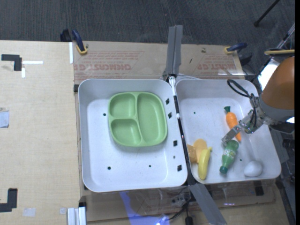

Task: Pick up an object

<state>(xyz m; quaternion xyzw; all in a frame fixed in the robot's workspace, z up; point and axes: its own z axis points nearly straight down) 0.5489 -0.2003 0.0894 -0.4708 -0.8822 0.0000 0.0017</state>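
The right bin (262,139) holds several small items. An orange carrot (230,118) with a green top lies toward its right side. Below it a green bottle (228,156) rests tilted, with its cap toward the bin's front. A yellow banana (204,163) and an orange piece (197,148) sit near the bin's left wall. At the front right corner lies a white egg-shaped object (253,168). My gripper (233,135) reaches in from the right and hangs low between the carrot and the top of the bottle, very close to both.
The left bin (93,163) holds a green divided plate (138,119) with three compartments. A raised divider (175,121) separates the bins. The arm's orange band (281,86) hangs over the right bin's right wall. Clamps sit on the cardboard behind the bins.
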